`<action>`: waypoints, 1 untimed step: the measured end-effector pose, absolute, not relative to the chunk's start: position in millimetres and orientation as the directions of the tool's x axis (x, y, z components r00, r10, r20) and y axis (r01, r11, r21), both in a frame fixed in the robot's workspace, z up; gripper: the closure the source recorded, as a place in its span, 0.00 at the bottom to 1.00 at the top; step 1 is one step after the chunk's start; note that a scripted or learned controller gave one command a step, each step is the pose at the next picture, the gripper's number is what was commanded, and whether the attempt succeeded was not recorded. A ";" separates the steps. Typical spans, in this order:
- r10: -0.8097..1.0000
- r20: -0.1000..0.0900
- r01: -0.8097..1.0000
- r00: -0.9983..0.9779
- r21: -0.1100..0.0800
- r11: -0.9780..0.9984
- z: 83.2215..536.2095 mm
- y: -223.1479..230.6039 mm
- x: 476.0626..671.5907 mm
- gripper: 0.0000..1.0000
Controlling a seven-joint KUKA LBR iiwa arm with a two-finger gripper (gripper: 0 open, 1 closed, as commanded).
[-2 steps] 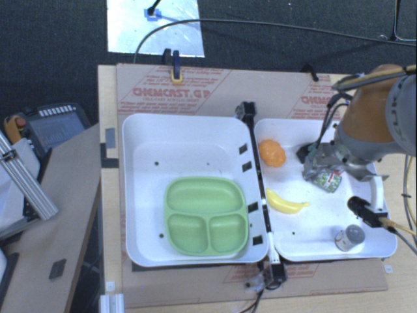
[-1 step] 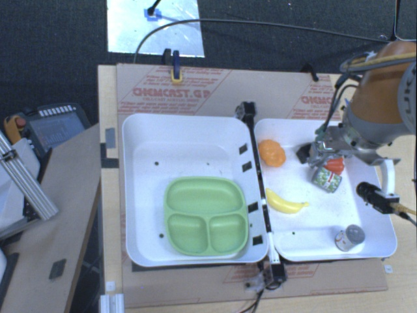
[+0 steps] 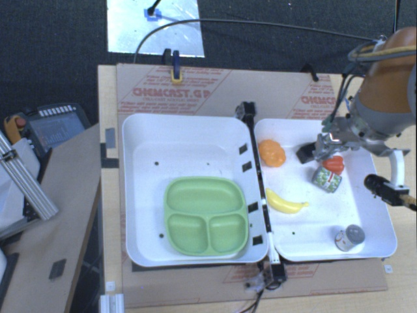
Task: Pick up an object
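From the camera above the bench, I am hanging over the right bin [image 3: 384, 237], with my gripper [image 3: 328, 150] low at its far side. I cannot tell how my jaws are standing; the wrist is hiding them.

Directly beneath me a small can-like object [image 3: 327, 175] with a red top and a green-patterned body is lying tilted, its red end toward me and its long axis running down and slightly left, away from me. It is looking close enough to be touching, but I cannot see it held.

The orange fruit [image 3: 272, 153] is sitting to my left, near the bin's divider. The banana [image 3: 285, 203] is lying below and left of me, its length running across. A small grey cup [image 3: 350, 237] is standing well below me. The green divided plate [image 3: 206, 215] is resting in the left bin [image 3: 143, 175], far off to my left.

I judge the can nearest, so it is my likeliest pick.
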State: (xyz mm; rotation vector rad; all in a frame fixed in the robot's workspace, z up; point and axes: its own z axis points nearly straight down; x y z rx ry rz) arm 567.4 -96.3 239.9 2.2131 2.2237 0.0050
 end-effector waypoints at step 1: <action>1.000 0.002 1.000 -0.010 0.004 0.010 240.8 -41.9 577.2 1.00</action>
